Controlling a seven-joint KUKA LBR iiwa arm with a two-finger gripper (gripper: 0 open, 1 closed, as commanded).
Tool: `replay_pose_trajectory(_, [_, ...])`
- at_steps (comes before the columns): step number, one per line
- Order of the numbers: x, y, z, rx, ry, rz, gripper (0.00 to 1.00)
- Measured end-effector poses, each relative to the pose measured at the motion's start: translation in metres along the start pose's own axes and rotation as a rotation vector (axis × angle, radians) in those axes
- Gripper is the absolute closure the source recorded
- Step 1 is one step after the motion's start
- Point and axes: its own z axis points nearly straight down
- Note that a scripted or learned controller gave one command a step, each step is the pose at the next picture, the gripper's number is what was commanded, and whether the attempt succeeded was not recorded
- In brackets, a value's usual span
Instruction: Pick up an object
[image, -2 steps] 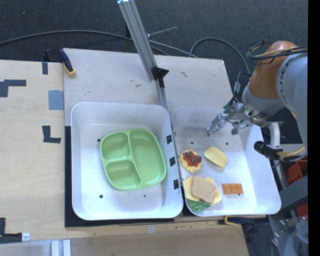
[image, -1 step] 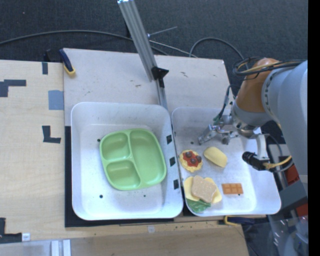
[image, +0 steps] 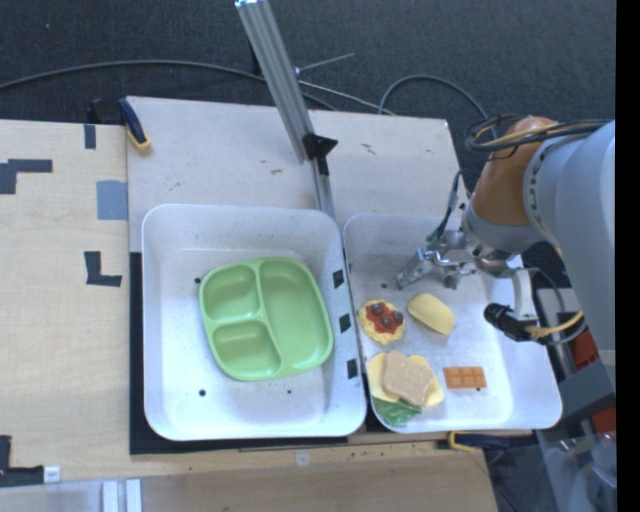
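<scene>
The right bin (image: 520, 405) holds several toy foods: a yellow lemon-like piece (image: 431, 313), a small pizza round with red topping (image: 383, 319), a sandwich of bread, cheese and lettuce (image: 405, 382), and an orange cracker (image: 463, 378). My gripper (image: 414, 272) hangs low over the upper middle of this bin, its metal fingers pointing left. It is just above and left of the yellow piece and above the pizza round. Nothing shows between the fingers, which stand a little apart.
The left bin (image: 160, 300) carries a green divided plate (image: 265, 318). A metal pole (image: 285, 85) slants down to the bins' shared wall. The grey arm with its orange band (image: 510, 170) fills the right side; cables (image: 530, 325) hang by the right bin's edge.
</scene>
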Motion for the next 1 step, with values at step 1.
replay_pose_trajectory(1, [0.0007, 0.0002, -0.0101, 0.0, 0.001, -0.001, 1.0])
